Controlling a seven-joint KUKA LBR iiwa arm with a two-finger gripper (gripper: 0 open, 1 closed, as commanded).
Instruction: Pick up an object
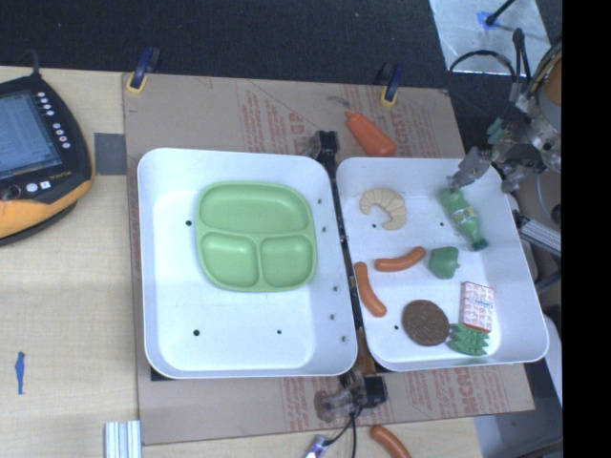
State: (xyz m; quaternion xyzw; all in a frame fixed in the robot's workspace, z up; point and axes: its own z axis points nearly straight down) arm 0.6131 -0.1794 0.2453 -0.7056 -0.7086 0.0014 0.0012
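Note:
The right bin [530,284] holds several toy foods: a croissant [384,206], a green bottle [462,217], two sausages [399,260] [369,289], a small green pepper [443,261], a brown patty [425,322], a red-and-white packet [477,305] and a leafy green piece [468,341]. My gripper [474,170] hangs over the bin's far right corner, just above the bottle's upper end. Nothing is visibly held in it.
The left bin [172,294] holds a green divided plate [256,234]. An orange carrot [369,134] lies on the cardboard behind the bins and another sausage [391,439] in front of them. A teach pendant [33,156] sits at far left.

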